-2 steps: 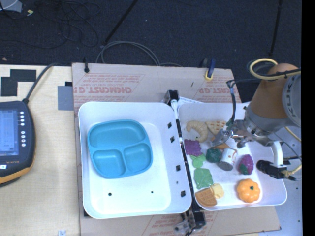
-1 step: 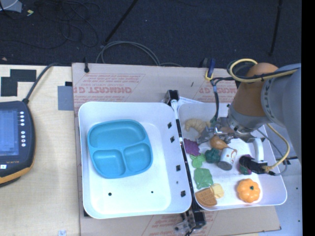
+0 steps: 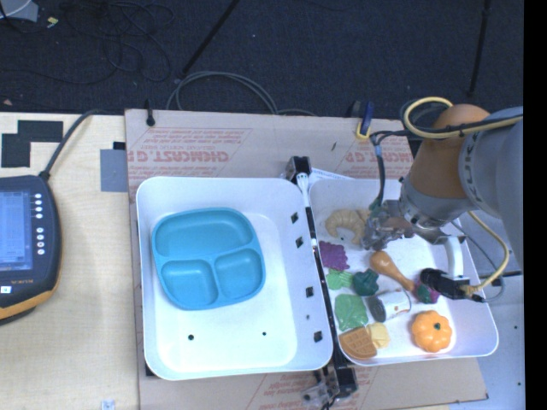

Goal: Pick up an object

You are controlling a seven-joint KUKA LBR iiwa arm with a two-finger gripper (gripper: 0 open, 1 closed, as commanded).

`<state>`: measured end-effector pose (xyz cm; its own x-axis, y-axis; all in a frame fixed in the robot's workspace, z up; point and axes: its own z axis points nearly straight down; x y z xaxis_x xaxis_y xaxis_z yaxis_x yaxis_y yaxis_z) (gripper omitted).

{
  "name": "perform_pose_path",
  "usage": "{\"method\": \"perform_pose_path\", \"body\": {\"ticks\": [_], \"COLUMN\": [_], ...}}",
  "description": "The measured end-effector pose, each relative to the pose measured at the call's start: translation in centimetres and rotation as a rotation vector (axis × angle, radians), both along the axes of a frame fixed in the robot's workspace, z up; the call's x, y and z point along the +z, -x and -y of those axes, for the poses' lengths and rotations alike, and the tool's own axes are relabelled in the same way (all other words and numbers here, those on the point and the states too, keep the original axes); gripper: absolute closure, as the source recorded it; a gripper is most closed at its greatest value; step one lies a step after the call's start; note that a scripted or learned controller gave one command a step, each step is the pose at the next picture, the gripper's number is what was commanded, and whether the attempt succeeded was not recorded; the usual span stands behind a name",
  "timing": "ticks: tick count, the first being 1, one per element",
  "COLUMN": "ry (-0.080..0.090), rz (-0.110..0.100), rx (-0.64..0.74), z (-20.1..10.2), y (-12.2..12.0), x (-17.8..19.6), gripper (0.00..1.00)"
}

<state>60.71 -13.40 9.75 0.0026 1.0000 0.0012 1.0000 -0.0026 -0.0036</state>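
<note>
On the worktop (image 3: 85, 143), two shallow white bins sit side by side. The left bin (image 3: 171, 348) carries a blue divided plate (image 3: 208, 257) with three compartments. The right bin (image 3: 479, 336) carries a heap of toy food: a pale croissant (image 3: 344, 222) near its back, a purple bunch of grapes (image 3: 332, 254) by the left wall, green leafy pieces (image 3: 349, 309) below that, a dark green broccoli (image 3: 366, 283), a brown drumstick (image 3: 392, 269) lying at a slant in the middle, a small white tube (image 3: 391, 307), a waffle-like wedge (image 3: 359, 343) at the front corner and an orange pumpkin (image 3: 431, 330) toward the front right. The grey arm (image 3: 500, 178), with its orange band (image 3: 444, 152), reaches in from the right, and its gripper (image 3: 382, 229) hangs low over the right bin, just beside the croissant and above the drumstick's thin end. Whether it is released or clenched cannot be told from this angle, and nothing is seen grasped. A dark handheld screen (image 3: 21, 233) lies on the worktop to the far left.
</note>
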Motion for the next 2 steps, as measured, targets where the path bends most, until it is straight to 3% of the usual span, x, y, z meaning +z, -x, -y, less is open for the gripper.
{"method": "perform_pose_path", "body": {"ticks": [1,2], "ry": [0.0,0.0], "rz": [0.0,-0.004], "rx": [-0.001,0.0], "z": [0.0,1.9], "y": [0.0,4.7], "x": [0.0,-1.1], "gripper": [0.0,0.0]}}
